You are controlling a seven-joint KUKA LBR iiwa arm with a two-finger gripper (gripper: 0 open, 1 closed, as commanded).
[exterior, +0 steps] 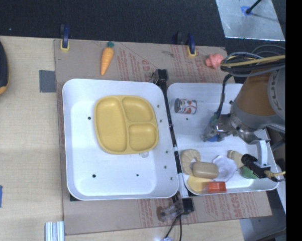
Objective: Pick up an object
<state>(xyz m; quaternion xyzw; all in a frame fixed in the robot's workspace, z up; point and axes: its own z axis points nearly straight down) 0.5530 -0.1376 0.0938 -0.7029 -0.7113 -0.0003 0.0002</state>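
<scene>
Seen from above, two shallow white bins sit side by side on a brown board over the wooden tabletop (25, 149). The left white bin (80, 179) carries a yellow plastic plate with three compartments (125, 123), lying flat near its middle. The right white bin (201, 97) carries the likely targets: a small red and white tin can on its side (185, 106) near the far left corner, and a cluster along the near edge, including a tan bread-like piece (205, 169), a small orange block (217, 187) and a green piece (248, 172).

The grey arm with an orange band (256, 97) reaches in from the right. Its metal hand (214, 130) hangs over bare bin floor between the can and the cluster; nothing is seen in it, and how far it is open cannot be told.

To do this well, I judge it should choose the can, which lies apart, centre over it, and close across its narrow width. The crowded pieces risk a slipped grasp.
</scene>
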